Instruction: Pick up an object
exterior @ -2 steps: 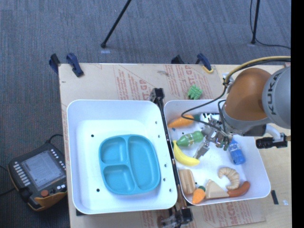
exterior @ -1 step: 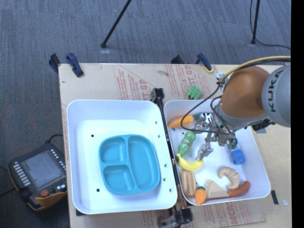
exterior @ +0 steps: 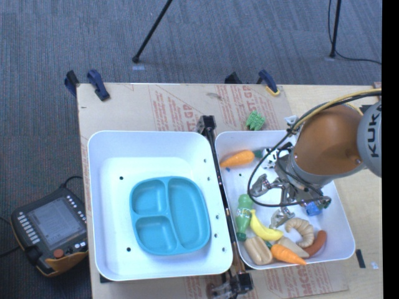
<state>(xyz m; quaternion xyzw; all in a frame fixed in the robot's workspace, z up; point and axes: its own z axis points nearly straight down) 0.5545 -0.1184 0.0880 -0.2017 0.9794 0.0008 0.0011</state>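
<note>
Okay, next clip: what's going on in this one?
A KUKA arm reaches in from the right over the right bin, which holds a pile of toy food: a banana, two carrots, a croissant, a sausage and a bread roll. Its gripper hangs low just above the pile, with nothing visibly between its fingers. The left bin holds a blue divided plate.
</note>
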